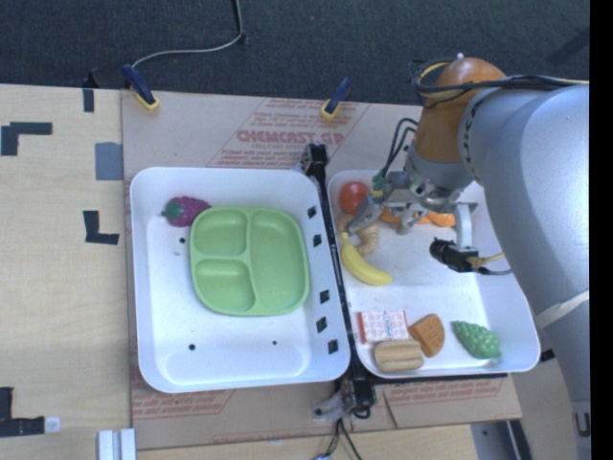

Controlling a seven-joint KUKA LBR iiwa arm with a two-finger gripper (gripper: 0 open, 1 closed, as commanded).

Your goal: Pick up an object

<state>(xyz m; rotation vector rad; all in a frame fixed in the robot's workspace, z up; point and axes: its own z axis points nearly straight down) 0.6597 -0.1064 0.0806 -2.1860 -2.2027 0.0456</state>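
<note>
The gripper (386, 217) was seen low over the far end of the right bin (431, 290), carried in by the grey arm (536, 171) from the right. Whether it was clenched or released could not be told from above, as the wrist covered it, and nothing could be seen gripped. A red tomato (353, 195) was found just beside it in the bin's far left corner. A pale tan piece (365, 239), too small to be named, was spotted right under the tool's near side, though contact could not be judged. An orange carrot-like piece (440, 219) was partly hidden behind the tool on its right. Close below the tan piece, a yellow banana (367, 267) was laid at a slant along the bin's left wall.

Along the near edge of the same bin, four things were lined up: a red-and-white packet (383, 325), a tan bread roll (398, 356) just below it, an orange-brown wedge (428, 333) touching the roll, and a green leafy piece (476, 339) well apart on the right.

In the left bin (158, 305), a green divided plate (249, 260) was set in the middle, and a purple fruit with a green top (186, 210) was tucked against the plate's far left rim. Both bins were rested on a cardboard sheet (278, 137).
</note>
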